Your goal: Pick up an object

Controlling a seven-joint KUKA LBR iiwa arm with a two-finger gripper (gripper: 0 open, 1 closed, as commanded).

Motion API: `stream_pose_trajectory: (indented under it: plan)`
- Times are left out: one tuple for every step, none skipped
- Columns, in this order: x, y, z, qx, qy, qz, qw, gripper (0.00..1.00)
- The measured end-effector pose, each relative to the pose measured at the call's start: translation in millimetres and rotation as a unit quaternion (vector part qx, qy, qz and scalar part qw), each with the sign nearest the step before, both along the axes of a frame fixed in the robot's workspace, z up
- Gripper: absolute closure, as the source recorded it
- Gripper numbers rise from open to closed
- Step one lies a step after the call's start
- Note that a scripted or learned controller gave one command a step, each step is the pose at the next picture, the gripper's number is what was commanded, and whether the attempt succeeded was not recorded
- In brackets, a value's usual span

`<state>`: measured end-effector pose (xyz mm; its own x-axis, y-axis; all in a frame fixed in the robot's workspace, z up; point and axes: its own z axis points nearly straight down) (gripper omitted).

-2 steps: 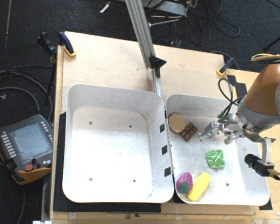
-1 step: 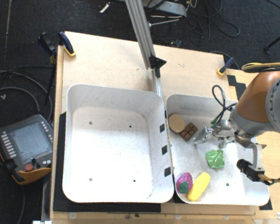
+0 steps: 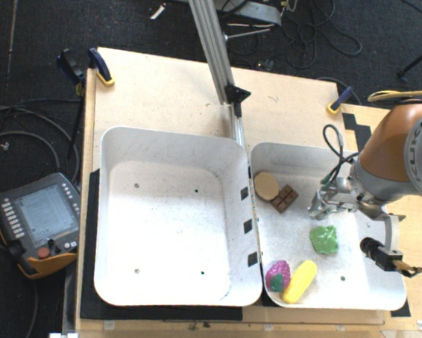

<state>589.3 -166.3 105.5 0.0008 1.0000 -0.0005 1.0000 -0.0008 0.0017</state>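
The right bin (image 3: 348, 291) holds several small objects. A tan round disc (image 3: 266, 184) and a brown chocolate-like block (image 3: 284, 198) lie near its back left. A green crumpled lump (image 3: 325, 239) sits in the middle. A pink-purple berry-like toy (image 3: 278, 274) and a yellow oblong piece (image 3: 300, 280) rest at the front left. My gripper (image 3: 322, 209) hangs low in the bin, just behind the green lump and right of the brown block. Nothing shows between its fingers.
The left bin (image 3: 116, 147) stands beside the right one, with a dividing rim between them. A slanted metal pole (image 3: 213, 41) rises behind the bins. A teach pendant (image 3: 37, 217) lies off the bench to the left. Clamps sit at the bench's back corners.
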Motion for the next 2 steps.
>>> stream_pose_trajectory:
  plan:
    - [9, -1, 46, -0.0007, -0.002, 0.002, 1.0000, 1.00]
    - [15, 1, 91, -0.0007, -0.002, 0.002, 1.0000, 1.00]
